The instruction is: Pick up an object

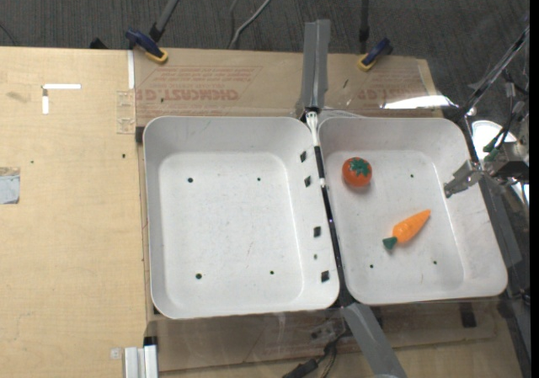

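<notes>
Nearest the camera, the left shallow white plastic bin (168, 225) lies on the wooden desk (59, 199). In the right shallow white plastic bin (396, 288) an orange toy carrot with a green top (408, 229) lies slantwise, its long axis running from lower left up to the right, pointing roughly toward the grey gripper (461, 180) at the bin's right rim. Whether its fingers stand wide or narrow I cannot tell. Farther back, a round red toy tomato with a green cap (357, 173) sits well apart, leftward; the carrot looks the nearer pick.
</notes>
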Tool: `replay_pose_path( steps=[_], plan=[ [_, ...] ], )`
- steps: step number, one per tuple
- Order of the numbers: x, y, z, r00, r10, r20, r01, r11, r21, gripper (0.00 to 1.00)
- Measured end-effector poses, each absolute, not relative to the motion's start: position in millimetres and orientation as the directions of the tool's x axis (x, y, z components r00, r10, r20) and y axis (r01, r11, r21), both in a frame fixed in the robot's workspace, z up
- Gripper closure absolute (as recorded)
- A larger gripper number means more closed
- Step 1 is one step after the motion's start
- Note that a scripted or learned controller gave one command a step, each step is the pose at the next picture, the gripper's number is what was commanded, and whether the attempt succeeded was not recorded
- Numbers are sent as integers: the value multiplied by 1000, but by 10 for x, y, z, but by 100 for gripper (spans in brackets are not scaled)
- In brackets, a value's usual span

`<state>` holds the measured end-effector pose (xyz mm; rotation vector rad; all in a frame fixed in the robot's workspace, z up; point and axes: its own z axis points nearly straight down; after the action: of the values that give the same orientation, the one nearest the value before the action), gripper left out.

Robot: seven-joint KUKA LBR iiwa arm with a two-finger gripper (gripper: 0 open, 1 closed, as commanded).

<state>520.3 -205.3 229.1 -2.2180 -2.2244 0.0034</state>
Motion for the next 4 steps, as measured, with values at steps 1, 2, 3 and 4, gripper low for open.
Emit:
replay_pose_path(
  steps=[1, 2, 3, 4],
  plan=[
    [5013, -1348, 912, 70, 998, 0, 998, -70, -2, 0],
    [5005, -1358, 994, 73, 997, 1, 997, -73, -5, 100],
    [4774, -1525, 2528, 229, 973, -2, 973, -229, -2, 100],
    [5295, -2006, 2177, -80, 997, -2, 997, 80, -1, 100]
  ],
)
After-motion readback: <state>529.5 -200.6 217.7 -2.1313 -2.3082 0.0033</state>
